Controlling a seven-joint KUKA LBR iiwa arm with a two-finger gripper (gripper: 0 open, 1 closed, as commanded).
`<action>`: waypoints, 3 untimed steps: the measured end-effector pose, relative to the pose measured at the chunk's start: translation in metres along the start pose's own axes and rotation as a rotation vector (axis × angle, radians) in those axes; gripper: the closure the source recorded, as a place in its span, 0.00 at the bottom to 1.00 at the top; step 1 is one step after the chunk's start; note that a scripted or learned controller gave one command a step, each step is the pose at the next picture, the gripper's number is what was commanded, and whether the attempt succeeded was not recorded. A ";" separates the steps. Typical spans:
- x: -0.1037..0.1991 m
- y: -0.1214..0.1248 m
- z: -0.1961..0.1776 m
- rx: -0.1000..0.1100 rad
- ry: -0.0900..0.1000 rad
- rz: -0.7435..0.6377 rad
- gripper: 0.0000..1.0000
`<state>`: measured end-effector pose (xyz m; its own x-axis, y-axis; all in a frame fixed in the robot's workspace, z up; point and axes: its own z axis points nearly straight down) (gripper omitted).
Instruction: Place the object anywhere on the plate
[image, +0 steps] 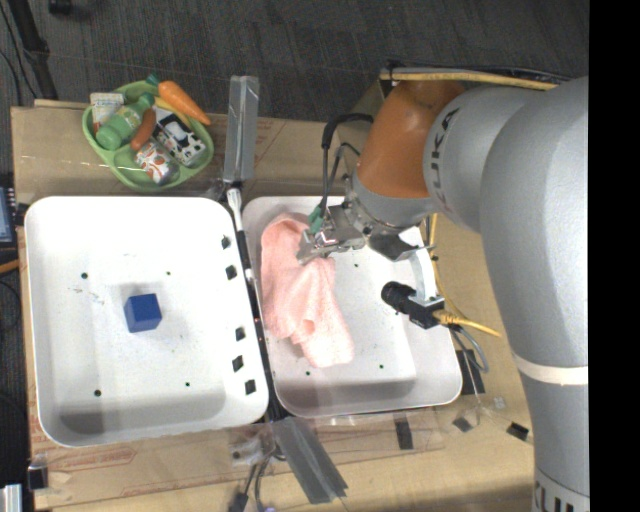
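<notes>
- Two shallow white bins are being shown side by side on a bench: the left bin (60, 300) at centre left of the frame, the right bin (390, 370) just right of centre
- A small blue cube (143, 311) is being seen lying on the floor of the left bin, a little left of that bin's middle, apart from its walls
- A crumpled pink cloth (300, 295) is being seen spread over the left half of the right bin, running from near its upper left corner toward its lower middle
- The grey arm (530, 200) with its orange band (405, 140) is being seen reaching in from the right side of the frame, over the upper part of the right bin
- The gripper (318, 243) is being held at the upper edge of the pink cloth, touching or just above it; whether it is spread or pinching the cloth cannot be told
- A green bowl (110, 160) of toy food, a carrot (182, 99) among it, is being seen at the upper left of the frame, beyond the left bin
</notes>
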<state>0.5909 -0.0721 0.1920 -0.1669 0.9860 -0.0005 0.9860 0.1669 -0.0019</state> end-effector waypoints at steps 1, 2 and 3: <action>0.000 0.000 -0.039 0.000 0.001 -0.006 1.00; 0.050 -0.003 -0.047 0.002 0.001 -0.412 1.00; 0.093 -0.008 -0.048 0.002 0.001 -0.819 1.00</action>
<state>0.5676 0.0180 0.2402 -0.8340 0.5517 0.0031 0.5517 0.8340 -0.0032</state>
